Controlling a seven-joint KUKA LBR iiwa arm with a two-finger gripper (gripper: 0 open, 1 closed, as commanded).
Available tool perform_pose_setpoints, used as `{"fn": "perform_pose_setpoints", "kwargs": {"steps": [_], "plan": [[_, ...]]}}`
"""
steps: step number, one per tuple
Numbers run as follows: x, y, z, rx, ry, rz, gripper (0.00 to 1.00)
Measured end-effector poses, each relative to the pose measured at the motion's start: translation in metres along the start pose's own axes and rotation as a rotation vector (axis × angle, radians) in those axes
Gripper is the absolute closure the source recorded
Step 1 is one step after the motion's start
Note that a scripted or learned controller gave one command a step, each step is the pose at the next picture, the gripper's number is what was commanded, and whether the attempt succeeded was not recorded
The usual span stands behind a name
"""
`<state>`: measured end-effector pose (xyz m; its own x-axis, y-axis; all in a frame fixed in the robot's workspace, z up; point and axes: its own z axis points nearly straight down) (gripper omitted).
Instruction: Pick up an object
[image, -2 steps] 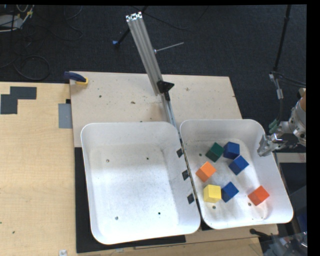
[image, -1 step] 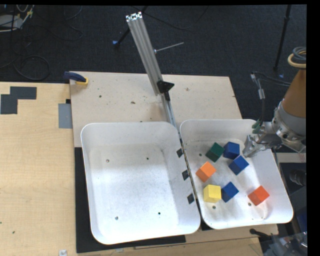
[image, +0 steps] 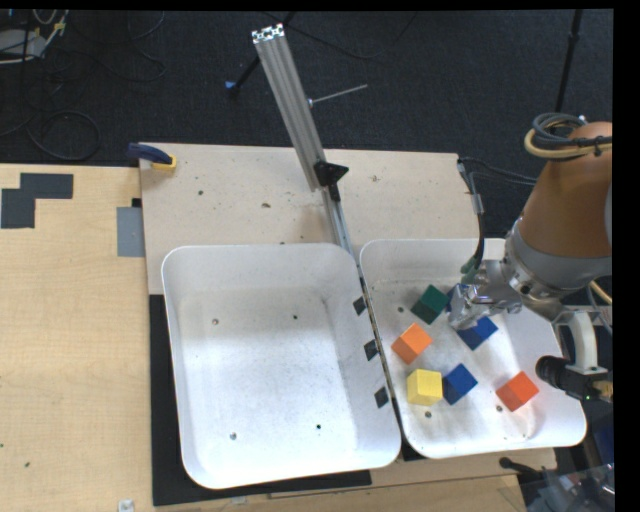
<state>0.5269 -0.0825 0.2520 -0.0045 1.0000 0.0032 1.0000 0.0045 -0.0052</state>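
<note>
Blocks lie scattered in the right bin (image: 560, 432), six of them: a green block (image: 432, 302) toward the back, an orange block (image: 411, 343) in front of it near the bin's left wall, a yellow block (image: 424, 386) touching a dark blue block (image: 460, 382) toward the front, a red-orange block (image: 517, 391) further right, and a blue block (image: 479, 331) in the middle. The tool (image: 468, 304) sits low over the bin, just behind the blue block and beside the green one; its metal tip looks to touch or hover at the blue block's back edge, though which of the two is hard to make out. Whether the tool is spread or pressed together cannot be told from this slant, and nothing is visibly pinched in it. The arm (image: 565, 210) comes in from the right, its orange band above the grey wrist. The left bin (image: 200, 270) stands next to the right one on the counter (image: 230, 190), their walls meeting along black clips. An aluminium bar (image: 295, 110) rises at a slant behind the bins, and a small blue and yellow clamp (image: 152, 156) sits at the counter's back left corner.
</note>
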Motion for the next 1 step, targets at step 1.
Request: {"fn": "perform_pose_setpoints", "kwargs": {"steps": [1], "plan": [[0.0502, 0.0010, -0.0025, -0.002, 0.000, 0.000, 1.00]]}}
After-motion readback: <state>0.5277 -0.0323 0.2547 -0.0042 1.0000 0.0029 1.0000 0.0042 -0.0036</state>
